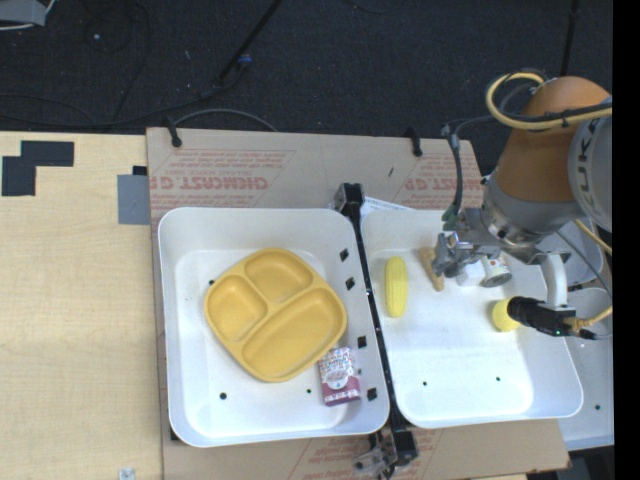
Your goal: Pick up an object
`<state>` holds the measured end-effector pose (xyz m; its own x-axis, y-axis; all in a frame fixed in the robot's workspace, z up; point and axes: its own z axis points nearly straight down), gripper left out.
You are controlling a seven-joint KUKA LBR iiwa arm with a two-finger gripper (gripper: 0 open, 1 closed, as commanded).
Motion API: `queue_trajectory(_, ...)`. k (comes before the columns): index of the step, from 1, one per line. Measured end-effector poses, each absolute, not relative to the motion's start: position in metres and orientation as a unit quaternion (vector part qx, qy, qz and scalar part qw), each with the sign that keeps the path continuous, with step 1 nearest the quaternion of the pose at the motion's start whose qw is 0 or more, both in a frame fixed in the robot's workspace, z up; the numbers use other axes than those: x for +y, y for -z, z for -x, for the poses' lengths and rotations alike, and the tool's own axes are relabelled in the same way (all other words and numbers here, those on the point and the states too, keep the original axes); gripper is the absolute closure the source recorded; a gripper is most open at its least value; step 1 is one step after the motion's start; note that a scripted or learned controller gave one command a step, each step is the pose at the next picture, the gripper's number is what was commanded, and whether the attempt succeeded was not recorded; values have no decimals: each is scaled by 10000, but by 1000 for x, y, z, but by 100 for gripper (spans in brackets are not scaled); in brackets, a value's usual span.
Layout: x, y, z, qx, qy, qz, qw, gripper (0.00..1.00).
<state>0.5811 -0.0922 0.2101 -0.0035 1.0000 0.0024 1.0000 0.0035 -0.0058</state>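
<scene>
Two shallow white bins lie under the arm as its claw point(462, 256) hangs low over the right bin point(470, 393). Whether the claw is spread wide or drawn narrow cannot be told, and nothing is seen held in it.

Just beside the claw, on its view-left side, lies one tan block point(433, 268), the likeliest pick. It looks stiff, light and wood-like, hardly fragile, and is probably best taken across its narrow width near the middle.

Further to the claw's left lies one yellow corn-shaped piece point(397, 286). Judged smooth and rounded, it may roll or slip unless pinched across its middle.

One small yellow lump point(503, 314), too blurred to name, sits below and right of the claw.

Well to the claw's left, the left bin point(190, 268) bears one yellow divided tray point(275, 313), with one small red-and-white packet point(339, 376) just beside it.
</scene>
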Motion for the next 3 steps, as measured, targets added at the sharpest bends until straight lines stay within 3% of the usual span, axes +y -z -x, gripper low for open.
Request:
queue_trajectory(2, 5, -213, -553, -7084, -13, 7058, 20, 100)
queue_trajectory(3, 61, -212, -526, -7084, -20, 7058, 29, 100)
